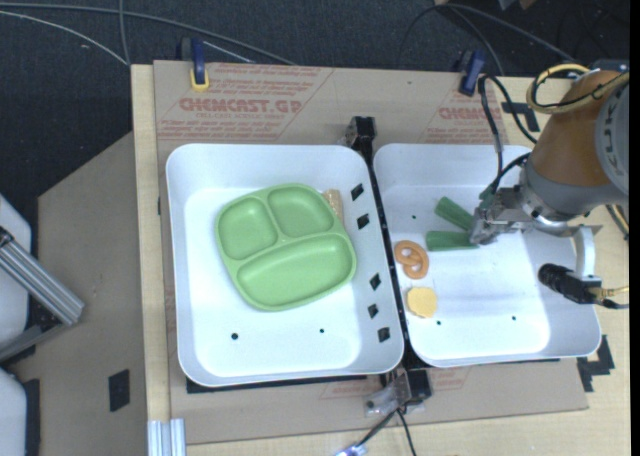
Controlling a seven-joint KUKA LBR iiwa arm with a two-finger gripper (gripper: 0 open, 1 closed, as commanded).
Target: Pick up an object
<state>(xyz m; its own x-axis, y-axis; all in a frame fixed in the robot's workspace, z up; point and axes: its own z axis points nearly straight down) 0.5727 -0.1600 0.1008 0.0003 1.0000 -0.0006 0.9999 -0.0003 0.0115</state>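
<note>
Gripper (484, 231), whose spread you could not have told from above, hung over the right bin (520, 334) at the right ends of two green sticks (450, 227), their lengths running away leftward.

Light green divided plate (287, 246) in the left white bin (190, 244). Right of the plate: dark green pieces (452, 227), orange pretzel (411, 259), yellow disc (422, 301). Tan bench (250, 89), red lettering.

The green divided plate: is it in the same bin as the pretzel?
No, the green divided plate lies in the left bin, while the pretzel lies in the right bin.
</note>
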